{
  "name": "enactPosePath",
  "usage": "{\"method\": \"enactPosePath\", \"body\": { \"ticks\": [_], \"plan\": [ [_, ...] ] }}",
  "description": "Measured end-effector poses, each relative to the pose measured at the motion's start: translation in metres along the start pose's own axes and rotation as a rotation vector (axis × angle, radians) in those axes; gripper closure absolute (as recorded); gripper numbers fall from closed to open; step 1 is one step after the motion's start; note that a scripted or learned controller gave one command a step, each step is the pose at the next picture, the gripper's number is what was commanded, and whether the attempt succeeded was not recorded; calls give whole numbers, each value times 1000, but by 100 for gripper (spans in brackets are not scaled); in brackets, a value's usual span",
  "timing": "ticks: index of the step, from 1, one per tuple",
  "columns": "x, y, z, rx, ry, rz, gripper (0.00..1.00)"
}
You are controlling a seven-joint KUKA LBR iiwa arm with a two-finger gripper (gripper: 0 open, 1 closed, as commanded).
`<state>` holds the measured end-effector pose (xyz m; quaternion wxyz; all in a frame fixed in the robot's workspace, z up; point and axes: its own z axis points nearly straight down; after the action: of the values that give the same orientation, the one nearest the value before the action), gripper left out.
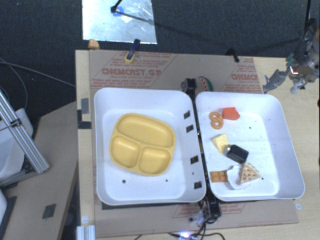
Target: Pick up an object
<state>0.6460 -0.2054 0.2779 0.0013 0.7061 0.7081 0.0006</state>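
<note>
Two shallow white bins sit side by side on a bench, seen from above at a slant. The left bin [102,134] holds a yellow divided plate [142,144] with three compartments, lying flat near the bin's middle. The right bin [280,134] holds the small objects: an orange ring [216,119] touching or just beside a red-orange block [230,113] near the far wall; a pale yellow wedge [220,142] with a black block [237,153] just beside it at mid-bin; and, toward the near wall, a brown cracker [218,176], a white piece [233,176] and a pizza slice [248,173] resting partly on that piece. The gripper [300,71] hangs at the right edge, above the bench beyond the right bin's far corner, well apart from all the objects; how its jaws stand cannot be told, and nothing is seen in them.
</note>
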Motion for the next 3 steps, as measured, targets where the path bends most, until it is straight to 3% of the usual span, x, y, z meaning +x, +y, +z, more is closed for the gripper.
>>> {"method": "enactPosePath", "body": {
  "ticks": [1,2,3],
  "plan": [
    [62,-58,73,8,4,-3,0],
    [97,-143,98,8,4,2,0],
    [147,-121,93,0,2,-4,0]
  ]
}}
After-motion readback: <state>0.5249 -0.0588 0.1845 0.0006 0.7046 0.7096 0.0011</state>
